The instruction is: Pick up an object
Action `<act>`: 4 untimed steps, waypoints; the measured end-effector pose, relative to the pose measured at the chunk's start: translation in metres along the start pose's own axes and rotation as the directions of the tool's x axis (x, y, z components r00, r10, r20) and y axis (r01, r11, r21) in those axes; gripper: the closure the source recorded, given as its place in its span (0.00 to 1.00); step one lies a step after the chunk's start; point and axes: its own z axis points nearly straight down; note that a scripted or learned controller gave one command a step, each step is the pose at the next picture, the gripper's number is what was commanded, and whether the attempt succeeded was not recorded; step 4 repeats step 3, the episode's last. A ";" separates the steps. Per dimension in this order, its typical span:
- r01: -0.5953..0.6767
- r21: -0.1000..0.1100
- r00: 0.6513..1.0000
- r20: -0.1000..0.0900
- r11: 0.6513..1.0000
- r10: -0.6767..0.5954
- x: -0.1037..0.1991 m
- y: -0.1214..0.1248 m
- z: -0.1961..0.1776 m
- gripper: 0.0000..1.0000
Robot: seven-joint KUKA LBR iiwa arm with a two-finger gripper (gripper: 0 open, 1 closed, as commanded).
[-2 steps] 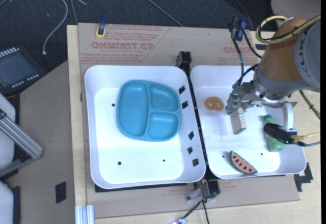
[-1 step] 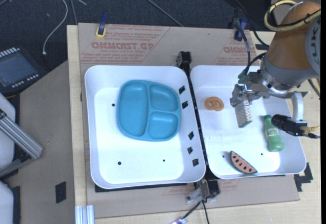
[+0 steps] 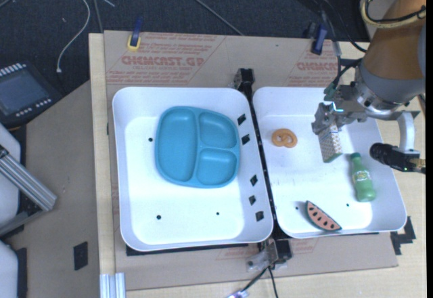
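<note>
I've got the gripper hanging over the right bin, arm coming in from the right side of the view. Whether its fingers are apart or together I cannot tell; from this slant they read as one grey textured block pointing down, and nothing shows between them.

Candidates, all in the right bin. The green bottle lies on its side just beside the fingers, on their right and a bit toward the near rim. The pretzel sits on the opposite side, near the fingers, toward the divider. The watermelon slice lies further off, toward the near rim. The blue divided plate is well apart in the left bin.

My pick would be the bottle, being closest. It looks like a small plastic toy: light, stiff, probably smooth and round, so I'd expect it to roll or squirt out if pinched off-centre. I'd close across the body at mid-length, fingers square to its long axis, not on the narrow neck.

The pretzel looks light and rigid but flat; only its outer edge offers a hold. The slice is thin and low, so the fingers may scrape the bin floor.
</note>
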 end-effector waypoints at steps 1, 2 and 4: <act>0.005 0.008 1.000 -0.004 1.000 -0.005 0.058 -0.009 0.004 1.00; 0.005 0.003 1.000 -0.003 1.000 -0.005 0.107 -0.004 -0.003 1.00; 0.005 0.008 1.000 -0.003 1.000 -0.005 0.169 -0.005 0.007 1.00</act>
